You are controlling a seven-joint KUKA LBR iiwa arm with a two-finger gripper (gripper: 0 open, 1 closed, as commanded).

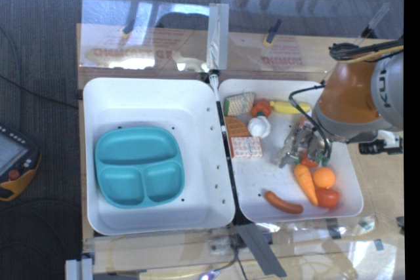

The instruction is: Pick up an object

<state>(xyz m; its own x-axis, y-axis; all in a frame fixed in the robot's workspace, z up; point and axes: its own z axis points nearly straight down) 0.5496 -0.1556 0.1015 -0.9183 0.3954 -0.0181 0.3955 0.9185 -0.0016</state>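
Starting at the near edge of the desk (384, 206), the right bin (348, 206) holds a red sausage (283, 202) at its 6 o'clock position. At 4 o'clock lie a red tomato (328, 197), an orange (323, 177) and a carrot (304, 182), all touching or just beside one another.

The left bin (105, 95) carries a teal divided tray (138, 165), set toward its 7 o'clock side.

At the centre of the right bin, the tool (298, 149) hangs low over the floor of the bin, with its tip just above the top end of the carrot. Whether the tool is spread or pressed together cannot be told from this view; nothing is visibly between its parts. The orange band (351, 98) of the arm sits above it at 2 o'clock.

At 9 o'clock from the tool lies a patterned box (246, 147), with a brown block (237, 126) touching it on the far side and a white bottle (258, 128) just beside. Farther, at 11 to 12 o'clock in the bin, lie a ridged yellow-green item (239, 103), a small red-orange piece (262, 107) and a banana (289, 107).

Task status, as a judgement: approach is done, the tool is down among the objects, most likely for the carrot. Grasp and lift are not yet confirmed.
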